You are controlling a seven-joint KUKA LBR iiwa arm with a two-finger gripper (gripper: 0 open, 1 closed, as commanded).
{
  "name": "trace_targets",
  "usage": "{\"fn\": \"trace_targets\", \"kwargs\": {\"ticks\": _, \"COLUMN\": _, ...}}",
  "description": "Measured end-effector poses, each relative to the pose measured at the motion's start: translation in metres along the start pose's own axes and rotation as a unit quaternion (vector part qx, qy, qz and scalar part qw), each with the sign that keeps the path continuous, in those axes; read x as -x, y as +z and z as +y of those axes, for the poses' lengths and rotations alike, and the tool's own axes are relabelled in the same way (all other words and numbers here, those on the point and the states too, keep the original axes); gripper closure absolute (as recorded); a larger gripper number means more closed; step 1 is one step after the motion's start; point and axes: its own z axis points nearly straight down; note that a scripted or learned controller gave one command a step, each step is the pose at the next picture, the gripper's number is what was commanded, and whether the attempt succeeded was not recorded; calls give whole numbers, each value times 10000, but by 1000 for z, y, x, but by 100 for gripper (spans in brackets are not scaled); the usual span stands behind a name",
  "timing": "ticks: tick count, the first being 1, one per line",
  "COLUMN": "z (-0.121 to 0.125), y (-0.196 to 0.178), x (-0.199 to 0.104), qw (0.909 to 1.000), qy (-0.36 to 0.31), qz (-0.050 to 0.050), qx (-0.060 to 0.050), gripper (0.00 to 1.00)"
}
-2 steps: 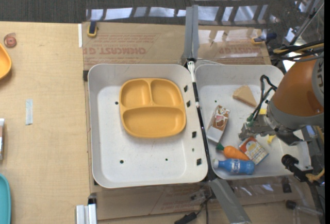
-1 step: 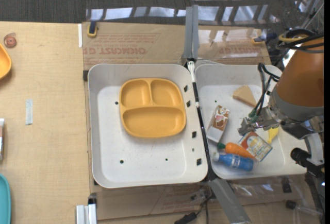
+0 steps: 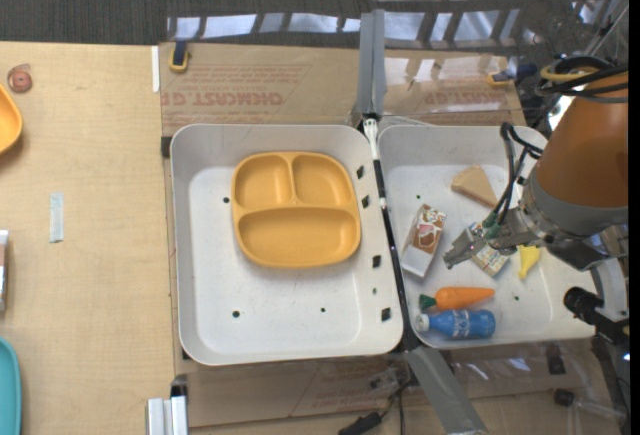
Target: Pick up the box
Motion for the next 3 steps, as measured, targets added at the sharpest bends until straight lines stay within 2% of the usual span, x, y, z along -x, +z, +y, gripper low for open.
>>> {"fn": "trace_targets", "kwargs": {"ticks": 1, "z": 58, "y": 54, "x": 68, "qw": 9988, "qy": 493, "qz": -3, "qx": -5, "gripper": 0}}
{"fn": "trace_targets", "kwargs": {"ticks": 2, "z": 35, "y": 95, "x": 71, "qw": 9999, "qy": -139, "qz": -31, "qx": 54, "gripper": 0}}
{"fn": "trace_targets", "kwargs": {"ticks": 3, "z": 73, "y": 99, "x": 111, "qw": 10000, "qy": 72, "qz": -7, "qx": 8, "gripper": 0}}
